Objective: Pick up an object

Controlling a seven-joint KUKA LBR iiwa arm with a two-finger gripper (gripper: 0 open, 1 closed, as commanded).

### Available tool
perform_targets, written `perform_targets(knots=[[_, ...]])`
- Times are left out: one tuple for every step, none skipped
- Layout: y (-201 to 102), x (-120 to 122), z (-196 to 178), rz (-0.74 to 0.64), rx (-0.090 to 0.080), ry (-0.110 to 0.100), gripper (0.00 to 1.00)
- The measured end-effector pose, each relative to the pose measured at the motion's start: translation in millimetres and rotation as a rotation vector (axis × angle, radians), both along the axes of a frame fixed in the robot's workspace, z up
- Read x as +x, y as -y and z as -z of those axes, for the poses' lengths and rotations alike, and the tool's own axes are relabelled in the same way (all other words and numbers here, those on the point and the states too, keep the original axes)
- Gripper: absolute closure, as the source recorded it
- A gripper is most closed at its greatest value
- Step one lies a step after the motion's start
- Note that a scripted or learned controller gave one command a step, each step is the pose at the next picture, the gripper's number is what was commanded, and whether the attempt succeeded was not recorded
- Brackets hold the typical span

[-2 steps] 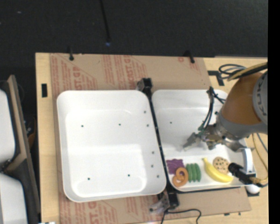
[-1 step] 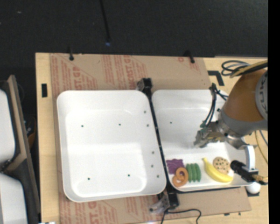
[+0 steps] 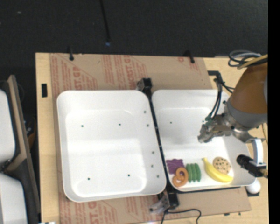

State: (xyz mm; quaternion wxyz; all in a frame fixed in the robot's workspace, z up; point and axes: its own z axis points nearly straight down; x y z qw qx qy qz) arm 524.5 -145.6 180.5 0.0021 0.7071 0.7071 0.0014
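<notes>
In the right bin point(image 3: 186, 104), along its near edge, lie a purple piece point(image 3: 174, 164), an orange ring point(image 3: 180, 177), a green ridged piece point(image 3: 193, 171), a yellow banana point(image 3: 214, 172) and a round brown cookie point(image 3: 221, 164). My gripper point(image 3: 206, 133) hangs over the middle of the right bin, above and behind these items, roughly over the banana's far end. Nothing shows between its fingers. The grey arm with its orange band point(image 3: 249, 90) reaches in from the right.
The left bin point(image 3: 79, 111) lies beside the right one, divided by a black strip point(image 3: 154, 125). Both rest on a cardboard sheet point(image 3: 107, 69). Cables point(image 3: 242, 57) sit at the back right. White equipment point(image 3: 0, 125) stands at the left edge.
</notes>
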Motion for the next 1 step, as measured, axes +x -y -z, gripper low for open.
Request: perform_targets(knots=[[0.6, 0.6, -23.8, 0.000, 0.000, -0.002, 1.00]])
